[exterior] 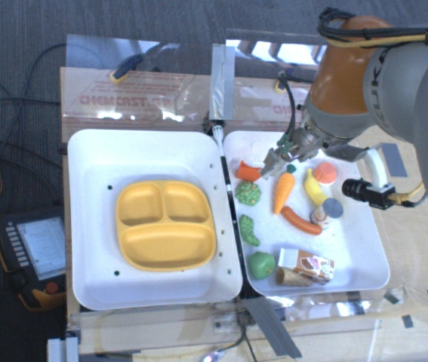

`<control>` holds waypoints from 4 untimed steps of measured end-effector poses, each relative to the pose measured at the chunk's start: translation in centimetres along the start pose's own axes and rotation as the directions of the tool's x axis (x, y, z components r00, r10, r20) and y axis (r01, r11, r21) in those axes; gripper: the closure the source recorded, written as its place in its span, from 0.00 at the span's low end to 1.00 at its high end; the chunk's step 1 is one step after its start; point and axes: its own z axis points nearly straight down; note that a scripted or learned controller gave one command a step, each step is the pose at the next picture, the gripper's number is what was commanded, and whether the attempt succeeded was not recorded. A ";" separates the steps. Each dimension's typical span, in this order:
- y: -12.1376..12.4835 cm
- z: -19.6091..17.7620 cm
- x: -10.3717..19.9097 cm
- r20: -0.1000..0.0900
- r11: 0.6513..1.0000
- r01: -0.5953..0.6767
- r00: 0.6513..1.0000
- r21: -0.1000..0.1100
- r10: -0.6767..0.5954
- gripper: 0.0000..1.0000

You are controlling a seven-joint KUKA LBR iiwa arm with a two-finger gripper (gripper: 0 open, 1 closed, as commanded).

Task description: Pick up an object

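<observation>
I see the gripper (pixel 283 155) over the right bin (pixel 376 259), fingers a bit open, holding nothing. The carrot (pixel 283 191) lies just below it. I think it must centre on the carrot w/ care, then descend straight.

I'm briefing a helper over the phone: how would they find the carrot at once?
Look in the right white bin, the one crowded with toy food. Near its middle, just below the end effector, lies the carrot: a tapered orange cone with a green top, plainer and paler than the red sausage beside it.
</observation>
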 end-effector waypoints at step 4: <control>-1.4 12.5 -7.5 0.006 0.985 -0.174 0.985 -0.012 0.174 1.00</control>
